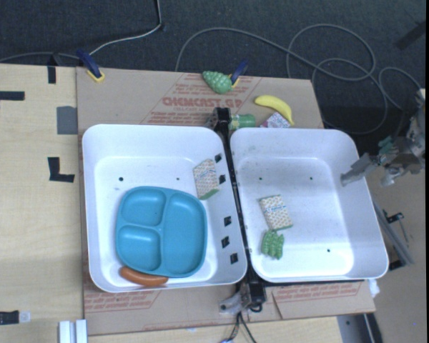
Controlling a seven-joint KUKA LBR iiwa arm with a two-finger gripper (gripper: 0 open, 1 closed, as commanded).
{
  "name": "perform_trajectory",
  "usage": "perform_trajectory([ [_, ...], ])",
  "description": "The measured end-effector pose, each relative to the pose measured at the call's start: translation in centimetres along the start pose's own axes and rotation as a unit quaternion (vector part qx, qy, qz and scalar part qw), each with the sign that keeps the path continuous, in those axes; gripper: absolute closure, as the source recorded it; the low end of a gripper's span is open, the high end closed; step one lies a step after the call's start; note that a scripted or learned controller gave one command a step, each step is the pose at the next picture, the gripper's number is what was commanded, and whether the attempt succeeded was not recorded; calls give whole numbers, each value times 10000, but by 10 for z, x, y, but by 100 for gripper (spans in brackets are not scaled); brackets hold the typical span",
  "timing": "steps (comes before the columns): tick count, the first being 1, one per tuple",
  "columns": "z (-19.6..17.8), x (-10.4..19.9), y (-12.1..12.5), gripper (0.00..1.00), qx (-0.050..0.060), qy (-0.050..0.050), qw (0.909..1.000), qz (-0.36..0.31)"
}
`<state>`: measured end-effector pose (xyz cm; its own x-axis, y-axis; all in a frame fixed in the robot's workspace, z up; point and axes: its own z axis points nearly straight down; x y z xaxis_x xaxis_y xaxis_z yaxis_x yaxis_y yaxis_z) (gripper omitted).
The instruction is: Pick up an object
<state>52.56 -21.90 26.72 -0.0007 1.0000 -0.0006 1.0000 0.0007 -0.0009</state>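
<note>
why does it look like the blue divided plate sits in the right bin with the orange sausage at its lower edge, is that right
Not quite: the blue divided plate sits in the left bin, not the right bin. The camera view shows it there, and the orange sausage does lie at its lower edge.

A workbench on a dark floor

Brown cardboard (pixel 179 102) covers the light wood bench (pixel 21 191). Thin cables (pixel 329 41) curl over the dark carpet (pixel 71 13) behind.
</note>
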Motion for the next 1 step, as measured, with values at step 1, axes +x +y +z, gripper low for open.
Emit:
perform_trajectory([
  [1,119,52,4,0,20,14,10000,-5],
])
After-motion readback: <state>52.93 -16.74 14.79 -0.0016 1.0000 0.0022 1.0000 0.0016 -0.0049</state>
